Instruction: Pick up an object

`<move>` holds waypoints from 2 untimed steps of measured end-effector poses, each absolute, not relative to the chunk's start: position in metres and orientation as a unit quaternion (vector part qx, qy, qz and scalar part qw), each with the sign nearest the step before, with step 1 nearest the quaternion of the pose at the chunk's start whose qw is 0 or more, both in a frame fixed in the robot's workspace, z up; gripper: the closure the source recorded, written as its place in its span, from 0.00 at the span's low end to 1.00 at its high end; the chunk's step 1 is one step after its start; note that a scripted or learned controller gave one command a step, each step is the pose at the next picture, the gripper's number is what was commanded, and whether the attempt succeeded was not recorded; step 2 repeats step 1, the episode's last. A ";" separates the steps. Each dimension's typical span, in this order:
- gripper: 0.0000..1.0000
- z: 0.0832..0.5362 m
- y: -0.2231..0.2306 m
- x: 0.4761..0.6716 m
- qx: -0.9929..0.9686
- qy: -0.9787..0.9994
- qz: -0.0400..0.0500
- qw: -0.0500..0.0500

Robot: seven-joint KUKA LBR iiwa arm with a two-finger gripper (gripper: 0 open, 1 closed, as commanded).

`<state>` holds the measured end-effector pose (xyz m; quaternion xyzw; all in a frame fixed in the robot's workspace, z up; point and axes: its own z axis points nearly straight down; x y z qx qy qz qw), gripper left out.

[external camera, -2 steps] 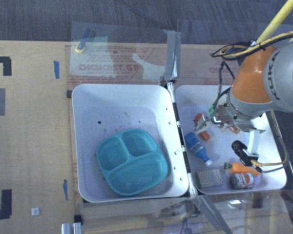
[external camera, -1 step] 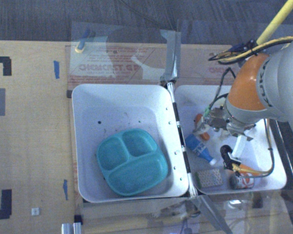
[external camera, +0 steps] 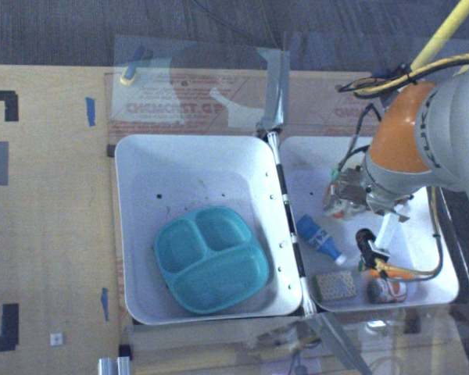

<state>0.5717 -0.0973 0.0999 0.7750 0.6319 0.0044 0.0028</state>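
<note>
Just left of the hand, finger state unclear, a blue bottle.

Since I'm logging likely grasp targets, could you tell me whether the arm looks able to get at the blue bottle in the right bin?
Probably yes. The blue bottle lies uncovered against the right bin's left wall, and the gripper hangs just right of it. That wall may crowd one finger.
</note>
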 end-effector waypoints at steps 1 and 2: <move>1.00 0.185 -0.043 0.635 0.808 0.590 0.000 0.000; 1.00 0.185 -0.043 0.635 0.808 0.590 0.000 0.000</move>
